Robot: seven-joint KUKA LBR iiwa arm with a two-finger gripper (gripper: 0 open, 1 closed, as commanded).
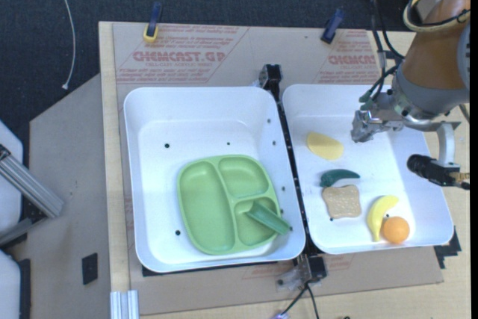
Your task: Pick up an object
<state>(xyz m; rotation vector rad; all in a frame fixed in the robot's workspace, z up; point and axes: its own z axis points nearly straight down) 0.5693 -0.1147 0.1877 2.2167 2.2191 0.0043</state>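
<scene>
Hanging over the back of the right bin (418, 239), the hand (364, 127) sits just right of the yellow piece (326, 146) and above it in the view; nothing shows between its fingers, and I cannot tell how far apart they are. The grey arm (433, 71) with its orange band reaches in from the right.

In the right bin, the yellow piece lies near the back left. In front of it is a dark green pepper (340, 176), and just in front of that, nearly touching, a tan slice of bread (343, 201). At the front right a banana (379, 211) curves beside an orange (396, 229), the two touching.

The left bin (142, 131) holds a light green tray (224, 202) with three compartments. A darker green piece (269, 219) lies tilted across the tray's front right compartment, reaching over its rim.

Both bins rest on a table (112, 160) covered in printed brown sheet, with two clips (152, 21) at its far edge.
</scene>
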